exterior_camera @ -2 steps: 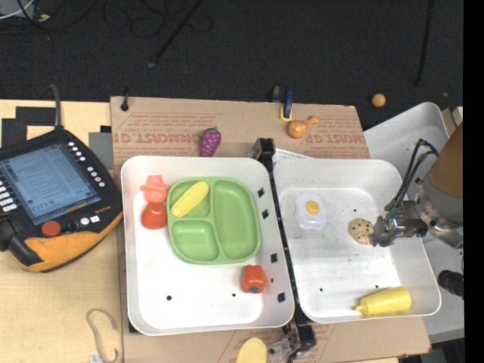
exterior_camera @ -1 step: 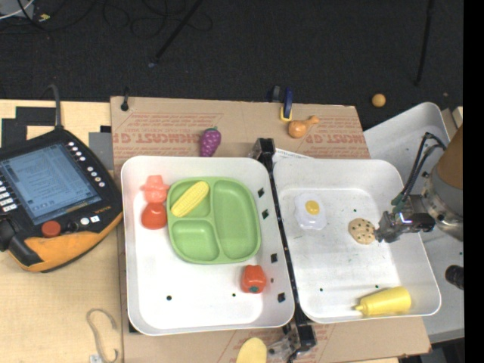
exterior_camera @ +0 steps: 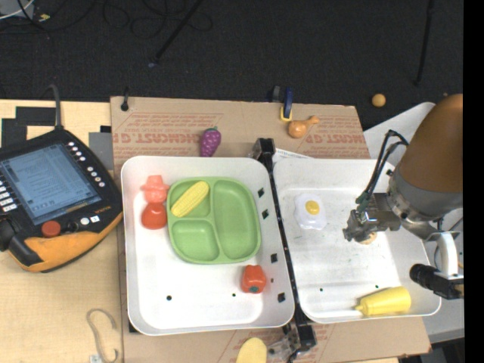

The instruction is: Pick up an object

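Two white bins sit side by side at frame centre: the left bin (exterior_camera: 144, 293) holds a green tray (exterior_camera: 227, 229) with a corn cob (exterior_camera: 188, 198) in its upper-left compartment, two red-orange pieces (exterior_camera: 154, 203) just left of the tray, and a red pepper (exterior_camera: 254, 279) below it. In the right bin (exterior_camera: 333, 180), an egg (exterior_camera: 310, 211) lies upper left and a yellow bottle (exterior_camera: 386, 302) lies on its side at lower right. The gripper (exterior_camera: 363, 229) is low over that bin's centre-right, apart from the egg, with a small tan thing at its tip; grip state: cannot tell.
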Tool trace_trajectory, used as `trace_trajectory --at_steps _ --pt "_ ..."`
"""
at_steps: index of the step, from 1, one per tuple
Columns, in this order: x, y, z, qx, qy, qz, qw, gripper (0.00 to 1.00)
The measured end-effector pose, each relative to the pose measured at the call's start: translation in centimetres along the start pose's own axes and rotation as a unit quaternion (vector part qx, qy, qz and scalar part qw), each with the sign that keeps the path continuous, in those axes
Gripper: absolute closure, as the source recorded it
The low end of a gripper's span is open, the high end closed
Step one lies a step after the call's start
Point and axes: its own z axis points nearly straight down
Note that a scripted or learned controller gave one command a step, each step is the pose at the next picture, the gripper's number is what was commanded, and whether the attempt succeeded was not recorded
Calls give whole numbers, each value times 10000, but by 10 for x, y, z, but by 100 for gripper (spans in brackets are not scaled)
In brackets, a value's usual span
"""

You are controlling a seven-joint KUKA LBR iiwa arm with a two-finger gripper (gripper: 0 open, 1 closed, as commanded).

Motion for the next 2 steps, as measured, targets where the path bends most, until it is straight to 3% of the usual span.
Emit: trace_trajectory --at_steps 1,2 --pt "47 9 2 -1 -3 5 10000 100" --pt "67 27 -11 -8 -12 17 10000 100"
